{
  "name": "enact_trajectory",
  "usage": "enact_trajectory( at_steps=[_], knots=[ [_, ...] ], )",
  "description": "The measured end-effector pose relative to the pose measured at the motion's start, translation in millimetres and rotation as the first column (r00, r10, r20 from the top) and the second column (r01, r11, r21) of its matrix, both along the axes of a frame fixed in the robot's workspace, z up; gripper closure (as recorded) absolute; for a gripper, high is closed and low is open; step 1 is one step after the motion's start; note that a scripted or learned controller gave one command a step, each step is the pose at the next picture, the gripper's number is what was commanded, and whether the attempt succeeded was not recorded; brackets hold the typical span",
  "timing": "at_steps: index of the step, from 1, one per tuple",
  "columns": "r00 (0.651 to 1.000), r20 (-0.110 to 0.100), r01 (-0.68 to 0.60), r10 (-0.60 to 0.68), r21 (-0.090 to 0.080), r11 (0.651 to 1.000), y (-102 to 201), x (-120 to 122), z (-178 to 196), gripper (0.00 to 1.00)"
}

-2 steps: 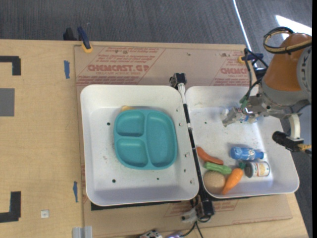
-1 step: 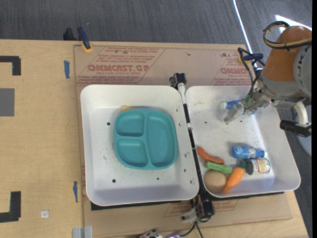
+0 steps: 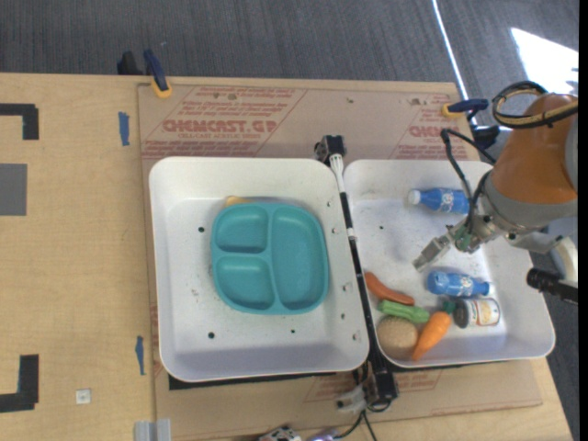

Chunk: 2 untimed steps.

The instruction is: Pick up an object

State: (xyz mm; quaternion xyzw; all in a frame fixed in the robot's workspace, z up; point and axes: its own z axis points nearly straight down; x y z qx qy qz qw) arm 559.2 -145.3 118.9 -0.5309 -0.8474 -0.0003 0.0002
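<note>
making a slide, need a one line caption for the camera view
KUKA arm's hand hovers open over the right bin among bottles and toy food; a teal divided plate sits in the left bin.

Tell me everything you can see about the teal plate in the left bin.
The teal plate is a rounded-rectangular tray with three compartments: two smaller ones on its left side, one long one on its right. It looks like matte plastic. It lies flat and face up near the middle of the left bin, slightly rotated. Something yellowish peeks out at its top edge; what it is cannot be told.
</note>
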Motion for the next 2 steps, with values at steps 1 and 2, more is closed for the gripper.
enact_trajectory(
  at_steps=[1, 2],
  knots=[
    [0.999, 0.003, -0.051, 0.051, -0.001, 0.999, 20.5, -12.0, -32.8, 0.0],
    [0.839, 0.007, -0.544, 0.544, -0.006, 0.839, 32.2, 1.0, -32.5, 0.0]
  ],
)
